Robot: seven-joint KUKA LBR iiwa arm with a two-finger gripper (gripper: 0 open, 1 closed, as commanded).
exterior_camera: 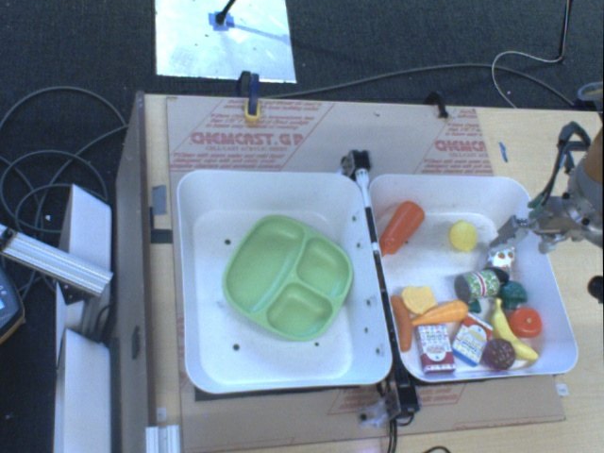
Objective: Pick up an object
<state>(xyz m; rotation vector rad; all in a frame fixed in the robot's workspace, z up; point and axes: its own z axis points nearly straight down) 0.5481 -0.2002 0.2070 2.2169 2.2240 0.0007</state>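
Note:
The right bin (pixel 534 204) holds several toy foods. Among them are a red pepper (pixel 401 226), a yellow ball (pixel 462 236), a small can (pixel 481 283), a carrot (pixel 440 313), a tomato (pixel 527 322), a banana (pixel 511 334) and two small cartons (pixel 434 349). My gripper (pixel 530 232) hangs over this bin's right rim, above and just right of a small white and red piece (pixel 502 258). I see nothing held in it.
The left bin (pixel 203 215) carries a green divided plate (pixel 288 276). A black clamp bar (pixel 370 225) runs between the bins. Cables lie on the dark floor at left and top right. Cardboard lies under both bins.

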